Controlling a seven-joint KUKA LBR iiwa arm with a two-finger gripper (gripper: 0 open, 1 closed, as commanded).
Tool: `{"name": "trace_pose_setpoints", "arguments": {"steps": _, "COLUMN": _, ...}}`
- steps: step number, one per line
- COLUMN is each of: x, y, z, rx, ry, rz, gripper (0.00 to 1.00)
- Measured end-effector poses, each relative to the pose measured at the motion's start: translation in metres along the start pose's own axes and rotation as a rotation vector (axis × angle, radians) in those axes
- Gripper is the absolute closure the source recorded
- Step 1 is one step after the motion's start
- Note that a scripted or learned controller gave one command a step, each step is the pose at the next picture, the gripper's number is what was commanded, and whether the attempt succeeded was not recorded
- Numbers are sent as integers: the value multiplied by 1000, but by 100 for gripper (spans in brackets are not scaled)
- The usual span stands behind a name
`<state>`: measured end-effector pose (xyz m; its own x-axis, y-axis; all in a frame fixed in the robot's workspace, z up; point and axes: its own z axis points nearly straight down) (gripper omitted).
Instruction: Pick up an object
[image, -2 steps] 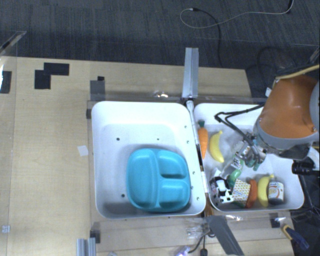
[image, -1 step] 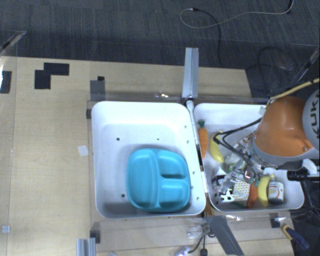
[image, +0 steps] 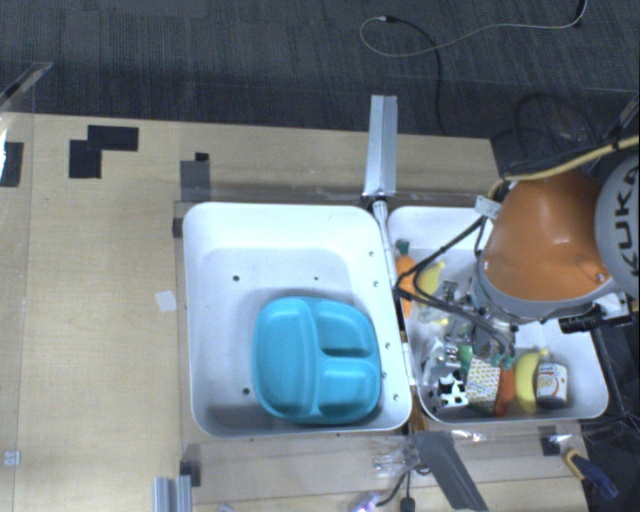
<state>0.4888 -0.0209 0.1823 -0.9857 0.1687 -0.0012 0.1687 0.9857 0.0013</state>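
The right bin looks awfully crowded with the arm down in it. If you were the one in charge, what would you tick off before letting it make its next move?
1. Arm is over the right bin, where the small things lie: ok.
2. Gripper is down among the clutter: ok.
3. Something sits between its fingers: cannot tell, the orange wrist band and the cables hide them.
4. Targets within reach: ok, a small bottle, an orange carrot-like piece and a checkered item lie close by.
5. Things packed tightly enough to get nudged: not ok, they touch one another.
6. Blue divided tray in the left bin is out of the way: ok.
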Motion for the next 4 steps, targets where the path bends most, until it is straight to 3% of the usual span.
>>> {"name": "trace_pose_setpoints", "arguments": {"steps": 1, "x": 3, "y": 20, "z": -40, "rx": 0, "ry": -1, "rz": 235, "gripper": 0}}
{"name": "trace_pose_setpoints", "arguments": {"steps": 2, "x": -8, "y": -48, "z": 1, "rx": 1, "ry": 3, "rz": 122, "gripper": 0}}
{"name": "trace_pose_setpoints", "arguments": {"steps": 3, "x": -24, "y": -100, "z": -92, "rx": 1, "ry": -2, "rz": -80, "gripper": 0}}
{"name": "trace_pose_setpoints", "arguments": {"steps": 4, "x": -15, "y": -85, "z": -30, "rx": -1, "ry": 1, "rz": -354, "gripper": 0}}
